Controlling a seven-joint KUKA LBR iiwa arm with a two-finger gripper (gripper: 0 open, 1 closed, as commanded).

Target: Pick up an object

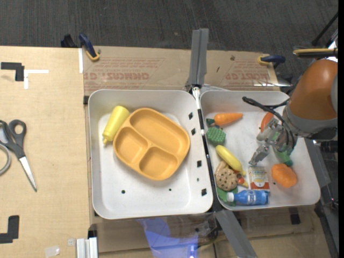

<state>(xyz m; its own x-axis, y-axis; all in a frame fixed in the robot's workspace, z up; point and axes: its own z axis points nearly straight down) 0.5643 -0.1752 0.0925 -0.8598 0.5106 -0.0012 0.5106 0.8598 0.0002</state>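
Cardboard-covered counter [43, 160] bears two white bins. Right white bin [301, 200]: a small flat white-and-red packet [259, 177], probably light and limp, best pinched across its short sides. Just above hangs the claw [260, 155]; I cannot tell its state. An orange plastic fruit [284, 175] lies beside the packet.
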